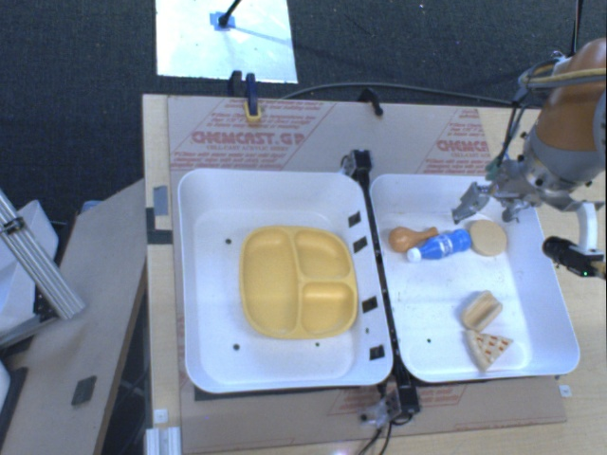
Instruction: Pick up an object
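The right bin (541,349) holds several small items. A blue bottle (442,245) lies on its side next to a brown drumstick (410,237). A round tan disc (489,239) sits just right of the bottle. Nearer the front lie a bread piece (481,308) and a tan wedge (489,348). My gripper (488,209) hangs at the bin's far right side, just above and behind the tan disc. It is open, its fingers spread apart with nothing between them.
The left bin (213,254) holds a yellow divided plate (298,281). A black hinge strip (370,263) runs between the bins. A metal rail (38,263) sits off the bench at the left.
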Controlling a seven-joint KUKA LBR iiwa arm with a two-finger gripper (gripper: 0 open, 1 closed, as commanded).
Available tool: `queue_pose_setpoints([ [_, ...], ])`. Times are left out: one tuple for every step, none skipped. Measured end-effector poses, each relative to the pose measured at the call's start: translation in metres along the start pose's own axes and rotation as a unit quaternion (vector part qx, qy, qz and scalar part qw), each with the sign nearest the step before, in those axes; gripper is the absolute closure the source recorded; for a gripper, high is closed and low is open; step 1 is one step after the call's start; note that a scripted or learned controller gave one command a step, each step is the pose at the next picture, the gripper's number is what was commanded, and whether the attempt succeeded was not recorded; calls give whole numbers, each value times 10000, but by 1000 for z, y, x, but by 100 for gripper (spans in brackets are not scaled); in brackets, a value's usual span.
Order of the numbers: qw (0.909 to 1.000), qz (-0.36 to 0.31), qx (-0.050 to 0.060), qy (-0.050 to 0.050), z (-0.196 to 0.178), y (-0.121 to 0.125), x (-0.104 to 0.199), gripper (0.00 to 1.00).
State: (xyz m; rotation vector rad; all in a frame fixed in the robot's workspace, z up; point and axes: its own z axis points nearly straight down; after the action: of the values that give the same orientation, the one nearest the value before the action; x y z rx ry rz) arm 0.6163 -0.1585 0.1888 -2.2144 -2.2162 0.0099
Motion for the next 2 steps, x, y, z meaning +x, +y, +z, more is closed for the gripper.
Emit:
queue_pose_setpoints([
  [10000,-11,-61,-11,-7,3,0,0],
  [10000,-26,-49,-8,37,11,2,0],
])
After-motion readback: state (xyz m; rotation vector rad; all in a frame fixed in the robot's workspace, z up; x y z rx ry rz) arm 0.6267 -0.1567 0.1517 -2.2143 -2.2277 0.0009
